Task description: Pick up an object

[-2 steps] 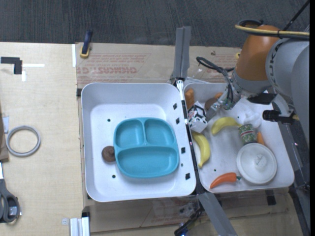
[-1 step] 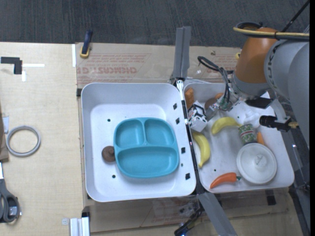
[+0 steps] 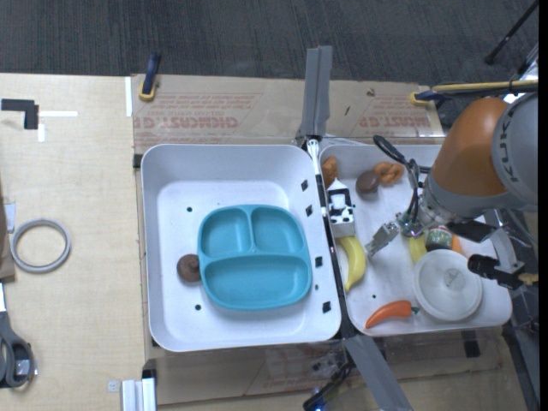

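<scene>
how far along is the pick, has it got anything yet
Nothing looks picked yet. The claw is low in the right bin, beside the banana, and I see nothing between its fingers. The banana, the orange carrot-like piece and the brown items all lie on the bin floor. In hand: the approach. Left: closing on an object and lifting it.
</scene>
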Controlling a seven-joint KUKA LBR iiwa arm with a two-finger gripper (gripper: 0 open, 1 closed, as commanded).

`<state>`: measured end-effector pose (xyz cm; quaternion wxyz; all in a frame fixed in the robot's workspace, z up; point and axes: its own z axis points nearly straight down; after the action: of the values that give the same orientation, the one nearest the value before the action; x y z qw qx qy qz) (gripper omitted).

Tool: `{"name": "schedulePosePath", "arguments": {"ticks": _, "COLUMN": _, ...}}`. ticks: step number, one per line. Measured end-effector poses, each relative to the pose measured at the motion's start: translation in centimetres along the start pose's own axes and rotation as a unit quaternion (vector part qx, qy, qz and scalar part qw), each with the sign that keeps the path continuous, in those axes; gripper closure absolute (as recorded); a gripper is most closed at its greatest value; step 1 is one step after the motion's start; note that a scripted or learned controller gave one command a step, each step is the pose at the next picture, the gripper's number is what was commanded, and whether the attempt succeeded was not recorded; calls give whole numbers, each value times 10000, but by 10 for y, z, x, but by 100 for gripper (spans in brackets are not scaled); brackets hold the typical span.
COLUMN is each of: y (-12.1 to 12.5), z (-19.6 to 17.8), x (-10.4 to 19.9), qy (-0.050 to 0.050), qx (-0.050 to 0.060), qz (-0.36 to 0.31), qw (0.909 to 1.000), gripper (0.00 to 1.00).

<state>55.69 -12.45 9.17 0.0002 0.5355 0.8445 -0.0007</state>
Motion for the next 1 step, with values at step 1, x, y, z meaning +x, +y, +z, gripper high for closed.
{"name": "schedulePosePath", "arguments": {"ticks": 1, "y": 41, "z": -1, "x": -53, "qy": -6, "qx": -10, "qz": -274, "qw": 9996, "gripper": 0}}
